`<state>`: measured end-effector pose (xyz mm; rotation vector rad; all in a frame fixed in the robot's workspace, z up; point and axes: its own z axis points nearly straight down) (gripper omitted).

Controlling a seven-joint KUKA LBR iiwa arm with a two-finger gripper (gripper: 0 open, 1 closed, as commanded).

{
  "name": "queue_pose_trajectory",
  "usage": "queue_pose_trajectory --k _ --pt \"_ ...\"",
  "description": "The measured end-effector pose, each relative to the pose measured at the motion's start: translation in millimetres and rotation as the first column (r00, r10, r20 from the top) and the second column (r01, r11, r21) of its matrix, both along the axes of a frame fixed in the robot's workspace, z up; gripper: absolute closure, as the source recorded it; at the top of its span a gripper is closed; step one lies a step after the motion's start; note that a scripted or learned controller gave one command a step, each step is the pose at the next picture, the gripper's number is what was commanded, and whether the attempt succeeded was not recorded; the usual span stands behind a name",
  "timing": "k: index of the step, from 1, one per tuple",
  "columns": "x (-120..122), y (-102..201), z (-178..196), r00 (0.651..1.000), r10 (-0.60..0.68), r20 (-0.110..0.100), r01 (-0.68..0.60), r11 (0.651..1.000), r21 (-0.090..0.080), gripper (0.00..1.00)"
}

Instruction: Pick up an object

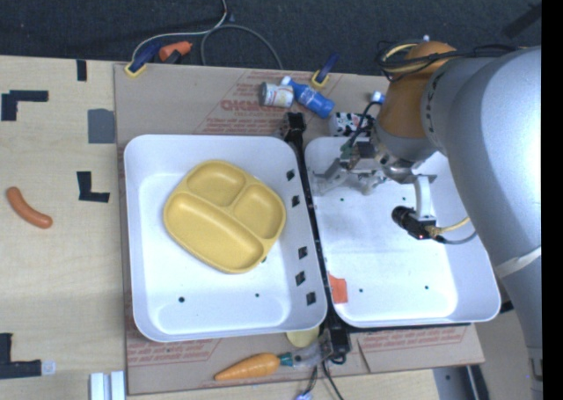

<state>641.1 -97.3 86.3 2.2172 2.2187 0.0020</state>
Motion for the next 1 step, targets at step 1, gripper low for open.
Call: queue_pose_trajectory --k 1 --pt "28.7 -4.3 -0.9 1.0 0.002 -0.003 -0.002 1.0 0.003 0.0"
